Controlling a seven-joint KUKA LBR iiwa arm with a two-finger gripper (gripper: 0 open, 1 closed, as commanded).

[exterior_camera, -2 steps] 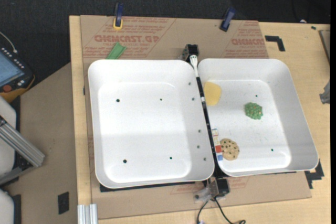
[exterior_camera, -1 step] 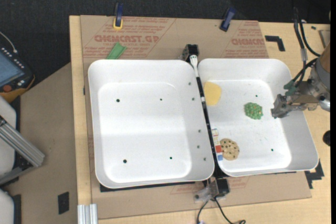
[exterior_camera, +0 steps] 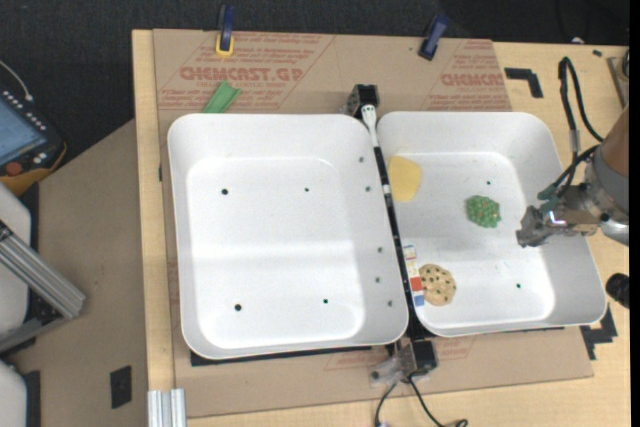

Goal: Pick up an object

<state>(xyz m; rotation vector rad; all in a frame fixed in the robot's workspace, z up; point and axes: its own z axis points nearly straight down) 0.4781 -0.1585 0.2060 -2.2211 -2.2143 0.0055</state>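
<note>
Two white bins (exterior_camera: 270,130) are sitting on a cardboard-covered bench (exterior_camera: 300,65). Gripper (exterior_camera: 535,227) is hovering over the right bin's right side, jaw state indiscernible, near green object (exterior_camera: 483,211).

A brown cardboard sheet (exterior_camera: 300,65) lies under the bins, clamped at its far edge by two blue clips (exterior_camera: 226,23). A green strip (exterior_camera: 221,97) rests far left on it.

The robot arm (exterior_camera: 612,177) is grey and round near the right bin (exterior_camera: 540,140). Its gripper (exterior_camera: 532,227) is small, dark and metal. Thin black cables (exterior_camera: 570,120) run along it.
</note>
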